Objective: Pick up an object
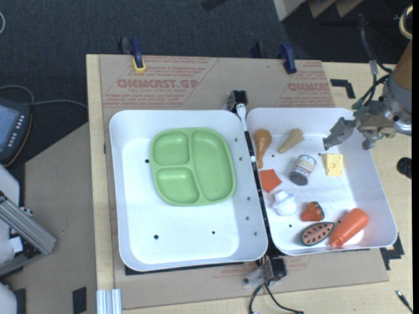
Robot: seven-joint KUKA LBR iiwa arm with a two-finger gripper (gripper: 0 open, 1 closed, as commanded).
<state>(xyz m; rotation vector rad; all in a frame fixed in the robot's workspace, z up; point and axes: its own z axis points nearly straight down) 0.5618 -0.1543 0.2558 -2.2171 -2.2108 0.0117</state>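
**Hovering over the right bin**

Hanging with gripper [351, 136] spread and empty near right bin [386, 205] far edge, just above yellow cheese wedge [334, 165], likely the pick. Parked between cheese and orange carrot [349, 226]: small tin can [302, 169]. Printed on brown board [157, 82]: "CHEMCAST GP".

This was a robotics lab: two white bins [124, 175] sat on a clamped board [196, 77], with cables [275, 299] below and a control pendant [12, 126] left.
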